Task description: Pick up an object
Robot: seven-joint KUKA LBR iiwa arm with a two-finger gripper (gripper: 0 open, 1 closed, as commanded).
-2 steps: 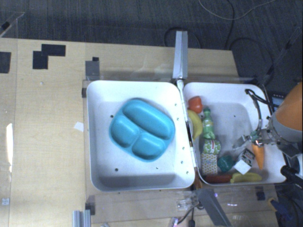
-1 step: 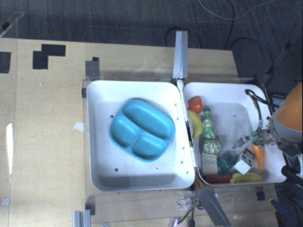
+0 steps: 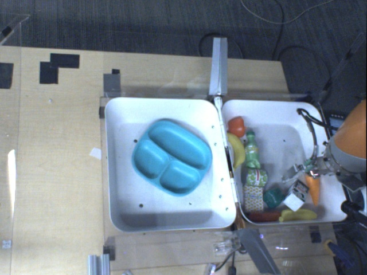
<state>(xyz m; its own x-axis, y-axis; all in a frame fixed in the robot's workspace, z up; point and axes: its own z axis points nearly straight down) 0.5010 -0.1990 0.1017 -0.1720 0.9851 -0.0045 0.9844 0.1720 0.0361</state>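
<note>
The right bin (image 3: 275,116) holds several items. A red tomato (image 3: 236,125) and a yellow banana (image 3: 235,149) lie along its left wall, beside a green bottle (image 3: 252,166). Near the front are a teal piece (image 3: 274,197), a white block (image 3: 293,203), an orange carrot (image 3: 313,189), a yellow piece (image 3: 300,214) and a dark red piece (image 3: 262,216). My gripper (image 3: 300,175) reaches in from the right and sits low over the bin's right side, just above the white block and left of the carrot. Nothing can be seen held in it.
The left bin (image 3: 123,205) holds a blue divided plate (image 3: 172,156). A metal post (image 3: 218,67) stands behind the wall between the bins. Black cables (image 3: 312,125) hang over the right bin's far right corner. The arm's orange band (image 3: 351,135) is at the right edge.
</note>
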